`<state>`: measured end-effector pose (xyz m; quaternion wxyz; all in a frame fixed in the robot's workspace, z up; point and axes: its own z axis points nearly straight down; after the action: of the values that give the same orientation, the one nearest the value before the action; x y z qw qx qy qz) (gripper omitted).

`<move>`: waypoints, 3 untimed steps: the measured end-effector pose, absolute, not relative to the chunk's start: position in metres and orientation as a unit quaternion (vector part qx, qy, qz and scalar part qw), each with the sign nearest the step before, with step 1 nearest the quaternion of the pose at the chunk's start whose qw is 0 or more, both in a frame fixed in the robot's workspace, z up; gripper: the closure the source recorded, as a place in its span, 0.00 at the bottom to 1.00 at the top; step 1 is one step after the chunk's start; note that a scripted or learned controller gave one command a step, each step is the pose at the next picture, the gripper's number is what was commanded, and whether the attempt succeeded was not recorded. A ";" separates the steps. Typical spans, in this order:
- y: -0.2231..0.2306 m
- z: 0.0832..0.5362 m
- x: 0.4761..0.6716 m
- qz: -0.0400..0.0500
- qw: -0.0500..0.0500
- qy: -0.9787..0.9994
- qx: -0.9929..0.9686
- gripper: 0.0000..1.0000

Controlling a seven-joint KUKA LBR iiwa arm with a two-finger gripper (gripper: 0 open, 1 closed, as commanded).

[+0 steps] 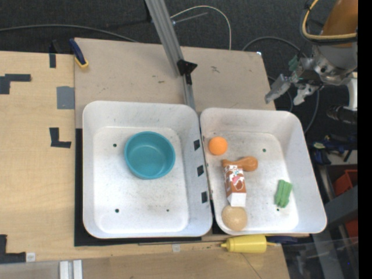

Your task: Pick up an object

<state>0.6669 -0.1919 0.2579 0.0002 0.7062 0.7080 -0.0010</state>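
A single fixed camera looks down at a slant on the surface from well above, taking in both bins whole; the hand sits at upper right, beyond the right bin.

The scene is lit evenly and fairly brightly from overhead, and only short, soft shadows are cast. The white bins are nearly washed out, with mild glare along their rims. The dark floor at twelve and three o'clock is left dim. Slight softness is seen throughout, and the gripper at two o'clock is rendered blurred. Fine detail is lost to coarse resolution.
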 end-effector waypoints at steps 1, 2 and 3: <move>-0.192 0.258 0.667 -0.001 0.000 0.708 0.706 0.00; -0.190 0.193 0.667 -0.003 -0.003 0.708 0.706 0.00; -0.197 0.132 0.666 -0.003 -0.002 0.708 0.707 0.00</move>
<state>0.6664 -0.1971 0.1319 -0.0024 0.7066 0.7077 -0.0029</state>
